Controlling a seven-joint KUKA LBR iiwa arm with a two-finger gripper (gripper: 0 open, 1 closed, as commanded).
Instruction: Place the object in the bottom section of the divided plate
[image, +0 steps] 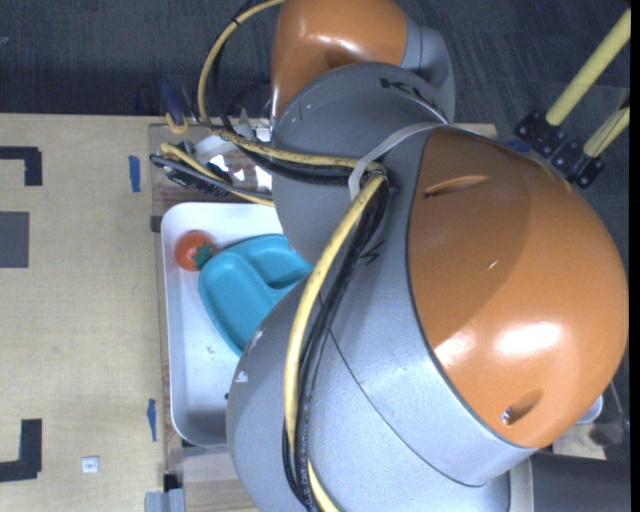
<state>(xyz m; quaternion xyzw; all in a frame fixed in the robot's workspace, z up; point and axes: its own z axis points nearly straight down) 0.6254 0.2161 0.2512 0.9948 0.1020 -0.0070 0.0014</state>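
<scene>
White bin (190, 400): blue plate (235, 290), orange object (190, 248).

Arm (420, 300): grey casing, large glossy orange caps, one at top, one at right. Yellow and black cables (310, 300) run along it. Bin (185, 330): white. Plate (240, 285): turquoise blue, plain, no pattern. Object (190, 248): orange-red with a green bit on the plate side. Bench (80, 300): pale wood, black square marks, small blue tape strips (134, 172). Floor (90, 55): dark grey. Yellow poles (600, 60) at upper right, black clamps.
</scene>
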